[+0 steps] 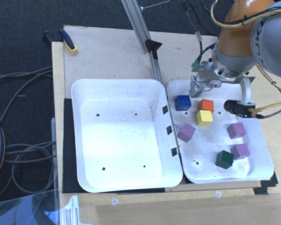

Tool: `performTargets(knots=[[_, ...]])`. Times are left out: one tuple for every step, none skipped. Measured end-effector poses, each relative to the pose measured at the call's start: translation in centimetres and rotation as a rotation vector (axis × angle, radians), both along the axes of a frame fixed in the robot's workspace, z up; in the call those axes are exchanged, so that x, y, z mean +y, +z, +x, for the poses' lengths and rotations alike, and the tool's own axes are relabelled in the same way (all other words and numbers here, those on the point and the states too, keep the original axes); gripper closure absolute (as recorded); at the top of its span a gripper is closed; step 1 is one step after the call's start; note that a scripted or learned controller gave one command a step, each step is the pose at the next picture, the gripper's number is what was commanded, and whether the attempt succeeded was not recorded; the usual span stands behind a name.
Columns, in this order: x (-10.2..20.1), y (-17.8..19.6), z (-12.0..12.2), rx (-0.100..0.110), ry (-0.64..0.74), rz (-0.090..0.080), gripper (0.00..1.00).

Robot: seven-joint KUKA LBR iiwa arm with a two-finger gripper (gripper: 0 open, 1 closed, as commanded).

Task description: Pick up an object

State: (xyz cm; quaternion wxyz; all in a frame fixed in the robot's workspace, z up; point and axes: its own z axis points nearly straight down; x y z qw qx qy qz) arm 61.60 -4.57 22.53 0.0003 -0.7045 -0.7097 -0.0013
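Note:
My gripper [198,89] hangs over the back left part of the right bin [260,170]. It sits just behind and between a blue cube [182,102] and an orange cube [206,105], and nothing shows held in it. A yellow cube [204,117] touches the front of the orange one. Three purple blocks lie in the same bin: one [186,132] near its left wall, two [235,130] [240,150] on the right. A green cube [224,159] rests near the front.
The left bin [117,135] sits beside the right one, their rims meeting in the middle. A slanted metal pole [138,25] rises behind the bins. A blue and yellow clamp [67,39] lies at the bench's back left corner. A black attachment [236,108] sticks out below the wrist over the right bin.

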Motion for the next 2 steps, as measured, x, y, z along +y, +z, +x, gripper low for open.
performTargets(knots=[[4.8,-0.5,-0.3,0.003,-0.001,0.000,1.00],[11.1,-0.5,-0.2,0.001,0.000,0.001,1.00]])
